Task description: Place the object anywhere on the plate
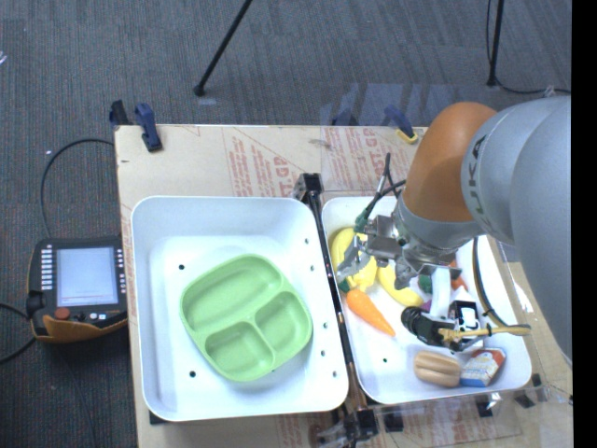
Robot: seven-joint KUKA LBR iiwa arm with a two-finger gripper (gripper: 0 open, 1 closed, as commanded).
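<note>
The gripper (377, 267) is seen low over the right bin (387, 362), in that bin's far-left part, directly above the yellow banana (342, 244). Its open/closed state cannot be told from this angle, and nothing can be confirmed as gripped. Contact with the banana can't be judged either. The banana is lying against the right bin's left wall, toward the far-left corner, partly hidden under the gripper. A second yellow piece (407, 296) is seen just on the other side of the gripper, and whether it is the same fruit can't be told. An orange carrot (370, 313) is laid just on the near side of the banana, close to the left wall, tip pointed toward the bin's near side. A bread roll (437, 369) is found at the right bin's near edge, with a small blue-white-red carton (481, 370) just beside it toward the near-right corner. Which of these is the task's object isn't marked, and all are located in the right bin. The green three-compartment plate (224, 287) is set in the left bin (154, 250), roughly centred, slightly toward the near edge, well apart from the gripper. Both bins are placed side by side on the bench (233, 157), walls meeting along the middle. A blue clamp (147, 127) is fixed at the bench's far-left corner. A teach pendant (79, 283) is seen on the carpet beyond the bench's left edge.
</note>
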